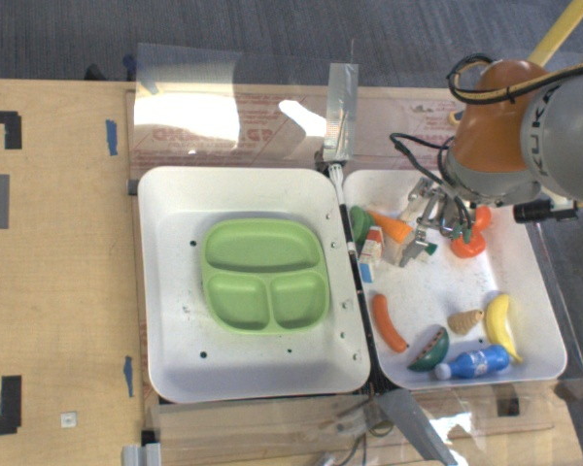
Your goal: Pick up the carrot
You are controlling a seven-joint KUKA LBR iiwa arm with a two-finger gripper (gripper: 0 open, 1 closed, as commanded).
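The small orange carrot with a green top [387, 226] lies at the upper left of the right-hand shallow white bin [534, 260] — just left of the metal claw [426, 233], whose grip I cannot tell. A green divided plate [266, 274] sits in the neighbouring bin.

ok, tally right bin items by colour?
Orange: 3, carrot, hot dog, red-orange piece
Yellow: 1, banana
Blue: 1, bottle
Green: 2, melon slice, green piece
Tan: 1, bread
Total: 8
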